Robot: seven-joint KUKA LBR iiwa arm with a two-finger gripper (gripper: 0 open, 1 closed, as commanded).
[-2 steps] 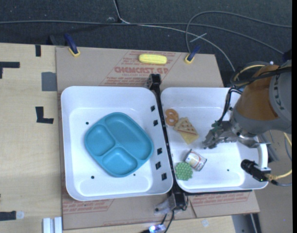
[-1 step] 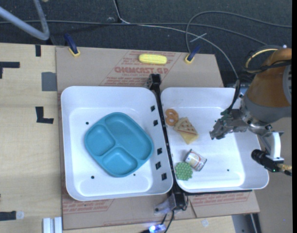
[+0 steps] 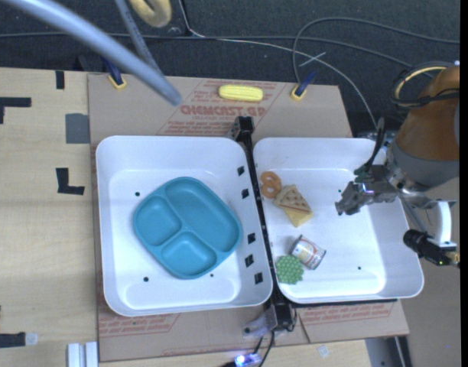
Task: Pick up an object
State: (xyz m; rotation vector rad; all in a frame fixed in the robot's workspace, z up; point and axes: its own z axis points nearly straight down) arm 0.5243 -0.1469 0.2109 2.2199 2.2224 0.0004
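The right bin [image 3: 372, 281] holds four small things bunched near its left wall: a pretzel [image 3: 270, 183], a wedge [image 3: 294, 204] that looks like a toy sandwich or cheese slice just beside it, a small can [image 3: 307, 251] lying on its side, and a green knobbly ball [image 3: 288, 269] touching the can at the front. All look like light play food: probably hard plastic for the pretzel and wedge, so stiff and a bit slick; the can is round and likely to roll if nudged across its length, so it is best pinched across its ends or squarely over its body. The ball looks textured and may grip well. The wedge, standing a little clear, seems the easiest pick, taken across its flat sides. The gripper [image 3: 347, 202] hangs over the right part of the same bin, apart from all four things, holding nothing; how wide it stands I cannot tell. The left bin [image 3: 112, 205] carries a blue divided tray [image 3: 186, 226]. Both bins sit on cardboard [image 3: 203, 105] on the surface, with a yellow thing [image 3: 240, 93] behind them. The bin floor is smooth white with low sloped walls, and there is free room to the gripper's left for a straight descent.
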